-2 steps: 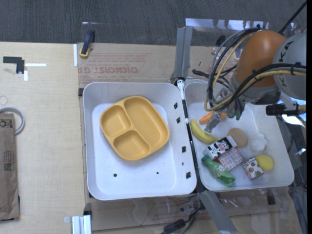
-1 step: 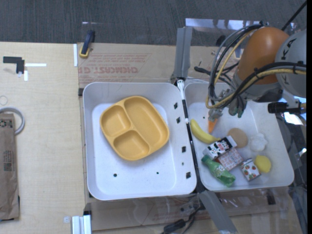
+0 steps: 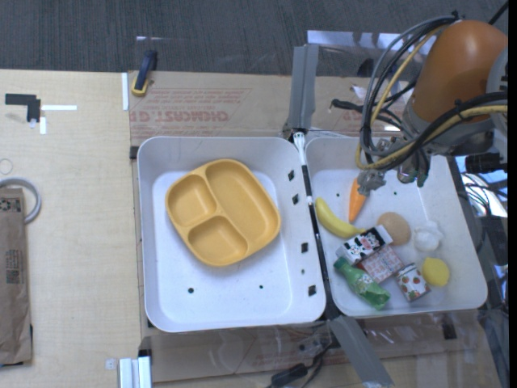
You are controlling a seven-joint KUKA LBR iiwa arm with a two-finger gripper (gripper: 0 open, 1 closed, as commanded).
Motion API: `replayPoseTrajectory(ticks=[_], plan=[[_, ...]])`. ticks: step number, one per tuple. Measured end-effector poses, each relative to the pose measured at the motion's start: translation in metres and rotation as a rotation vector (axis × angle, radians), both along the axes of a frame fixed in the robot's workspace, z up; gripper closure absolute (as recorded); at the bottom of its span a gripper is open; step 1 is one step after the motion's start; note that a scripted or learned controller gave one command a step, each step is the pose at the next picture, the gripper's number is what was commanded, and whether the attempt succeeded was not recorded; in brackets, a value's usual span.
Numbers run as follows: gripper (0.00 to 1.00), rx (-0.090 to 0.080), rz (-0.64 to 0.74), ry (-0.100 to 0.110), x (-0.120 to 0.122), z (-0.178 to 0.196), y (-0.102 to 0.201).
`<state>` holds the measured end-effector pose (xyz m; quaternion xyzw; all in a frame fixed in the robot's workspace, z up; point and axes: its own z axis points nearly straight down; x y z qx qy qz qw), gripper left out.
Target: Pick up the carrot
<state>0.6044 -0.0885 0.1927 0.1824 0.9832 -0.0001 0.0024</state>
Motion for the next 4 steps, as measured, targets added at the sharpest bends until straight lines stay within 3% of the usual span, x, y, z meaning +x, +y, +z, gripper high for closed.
replayPoseTrajectory(ticks=[1,2,3,4], plan=[[0.0,0.0,0.0,0.001,0.0,0.0,0.0],[0.0,-0.002,0.301,-0.001,0.009,0.037,-0.054],[0.0,-0.002,0.672,0.0,0.034,-0.029,-0.07],[0.0,-0.003,0.821,-0.001,-0.002,0.087,-0.065]])
